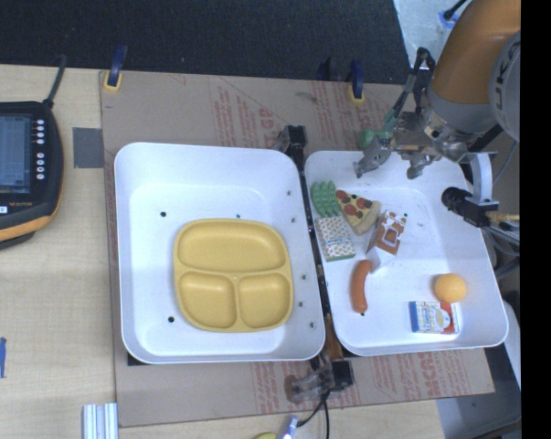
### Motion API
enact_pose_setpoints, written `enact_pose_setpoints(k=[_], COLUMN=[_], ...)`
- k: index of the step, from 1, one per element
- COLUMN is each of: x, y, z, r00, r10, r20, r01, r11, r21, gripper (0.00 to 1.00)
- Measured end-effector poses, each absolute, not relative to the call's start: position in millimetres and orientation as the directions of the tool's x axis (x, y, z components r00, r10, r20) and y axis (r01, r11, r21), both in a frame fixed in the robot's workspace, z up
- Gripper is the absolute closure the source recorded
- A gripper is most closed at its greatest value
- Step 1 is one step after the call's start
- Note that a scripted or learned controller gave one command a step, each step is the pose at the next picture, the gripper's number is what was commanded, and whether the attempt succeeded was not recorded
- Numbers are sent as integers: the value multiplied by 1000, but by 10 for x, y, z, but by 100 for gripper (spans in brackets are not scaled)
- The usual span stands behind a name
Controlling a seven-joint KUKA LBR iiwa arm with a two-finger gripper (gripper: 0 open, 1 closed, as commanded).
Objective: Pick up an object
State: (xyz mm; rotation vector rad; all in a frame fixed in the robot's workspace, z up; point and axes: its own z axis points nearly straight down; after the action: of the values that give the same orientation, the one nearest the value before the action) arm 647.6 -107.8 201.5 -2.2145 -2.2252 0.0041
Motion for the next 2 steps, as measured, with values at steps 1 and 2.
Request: enact_pose_setpoints(k=[1, 2], x=[5206, 5228], y=[-1128, -1135], z=[906, 1035], r00=[-4, -8], r10=[1000, 1000], r20=[0, -1], r01=[1000, 1000], r11=[4, 8], r21=[-7, -2], gripper=[0, 100])
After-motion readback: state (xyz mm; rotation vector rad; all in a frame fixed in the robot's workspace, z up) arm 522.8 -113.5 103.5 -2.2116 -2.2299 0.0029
